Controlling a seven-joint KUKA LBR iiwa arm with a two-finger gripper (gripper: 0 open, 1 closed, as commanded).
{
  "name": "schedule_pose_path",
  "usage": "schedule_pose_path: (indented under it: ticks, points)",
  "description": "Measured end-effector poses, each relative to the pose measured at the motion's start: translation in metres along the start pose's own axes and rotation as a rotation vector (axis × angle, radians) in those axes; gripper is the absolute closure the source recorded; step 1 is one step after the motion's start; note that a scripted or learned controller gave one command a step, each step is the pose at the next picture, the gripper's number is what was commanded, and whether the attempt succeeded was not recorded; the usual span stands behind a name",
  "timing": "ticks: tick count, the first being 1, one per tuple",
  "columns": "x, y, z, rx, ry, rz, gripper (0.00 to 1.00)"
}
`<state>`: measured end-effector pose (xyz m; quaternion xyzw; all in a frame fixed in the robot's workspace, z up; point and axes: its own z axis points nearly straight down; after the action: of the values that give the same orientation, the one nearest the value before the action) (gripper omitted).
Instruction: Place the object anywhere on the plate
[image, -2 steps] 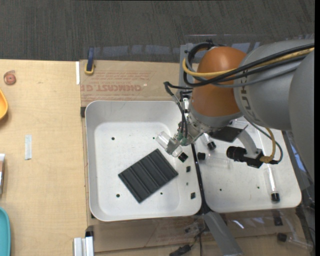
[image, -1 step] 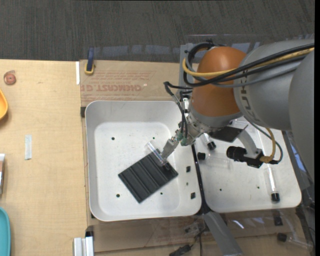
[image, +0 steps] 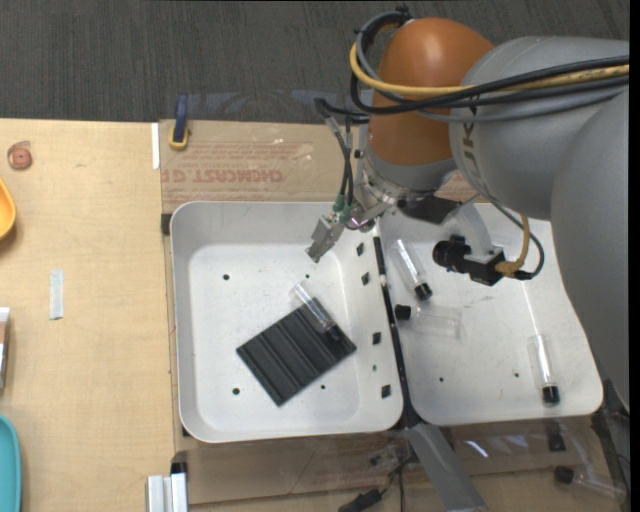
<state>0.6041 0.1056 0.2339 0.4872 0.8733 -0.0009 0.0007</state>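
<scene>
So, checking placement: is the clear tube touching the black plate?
Touching: the camera view shows the clear tube lying across the black plate at its upper corner.

Two bins side by side. Left bin (image: 200, 330): ribbed plate (image: 290, 355) lies near centre, a tube (image: 313, 309) resting on its far right corner. Right bin (image: 570, 330): one tube (image: 408, 268) far left, another (image: 543, 368) near right. Gripper (image: 325, 238) hangs over left bin's far right.

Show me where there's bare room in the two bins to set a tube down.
In the left bin, the floor is bare between its left wall and the black plate. A clear tube lies on the plate's top corner, with the hand just above. The right bin is crowded near the divider; its middle floor, left of the tube, is bare.
</scene>
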Motion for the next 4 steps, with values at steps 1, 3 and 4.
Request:
schedule_pose_path:
  ticks: [1, 3, 4]
  points:
    - [-0.0001, 0.0508, -0.0292, 0.000, 0.000, 0.027, 0.00]
    - [0.0002, 0.0509, -0.0291, 0.001, 0.000, 0.027, 0.00]
    - [0.0002, 0.0509, -0.0291, 0.001, 0.000, 0.027, 0.00]
